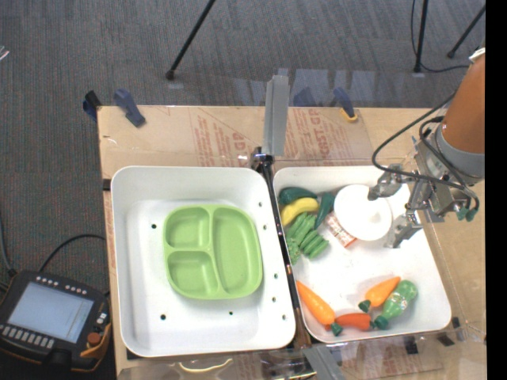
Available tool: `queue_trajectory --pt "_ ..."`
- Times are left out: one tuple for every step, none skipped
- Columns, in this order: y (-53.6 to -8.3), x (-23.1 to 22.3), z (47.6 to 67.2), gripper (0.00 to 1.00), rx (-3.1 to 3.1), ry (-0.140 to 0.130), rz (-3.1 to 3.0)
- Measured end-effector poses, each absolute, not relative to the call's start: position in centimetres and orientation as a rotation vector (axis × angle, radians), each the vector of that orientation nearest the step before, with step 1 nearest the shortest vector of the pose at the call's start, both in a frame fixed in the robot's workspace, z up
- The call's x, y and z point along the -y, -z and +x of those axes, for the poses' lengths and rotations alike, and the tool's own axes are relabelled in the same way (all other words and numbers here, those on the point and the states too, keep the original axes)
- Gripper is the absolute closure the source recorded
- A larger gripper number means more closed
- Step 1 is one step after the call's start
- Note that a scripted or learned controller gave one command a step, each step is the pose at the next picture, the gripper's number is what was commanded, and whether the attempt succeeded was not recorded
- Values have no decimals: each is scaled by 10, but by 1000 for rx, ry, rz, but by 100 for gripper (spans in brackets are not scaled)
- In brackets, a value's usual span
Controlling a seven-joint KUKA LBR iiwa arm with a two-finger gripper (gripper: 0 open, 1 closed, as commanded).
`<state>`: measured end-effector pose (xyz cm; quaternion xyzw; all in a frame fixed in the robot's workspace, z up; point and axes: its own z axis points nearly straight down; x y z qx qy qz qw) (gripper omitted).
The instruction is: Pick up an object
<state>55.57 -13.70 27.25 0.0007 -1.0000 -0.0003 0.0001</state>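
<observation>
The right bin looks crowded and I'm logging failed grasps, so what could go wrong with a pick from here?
1. The pincer hangs over the edge of the round white plate, whose flat, wide shape may be too broad to grip.
2. The toy carrots and the green toy bottle lie touching in a cluster, so a grasp may catch two or knock one aside.
3. The yellow toy banana and green pea pods crowd the right white bin's wall, leaving little finger room.
</observation>
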Motion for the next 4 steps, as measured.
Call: queue_trajectory --pt "-144 122 553 0 3124 8 185" --pt "-84 101 589 0 3128 4 233" --pt "-87 87 589 0 3137 4 144" --pt "-99 86 591 100 3141 2 153"
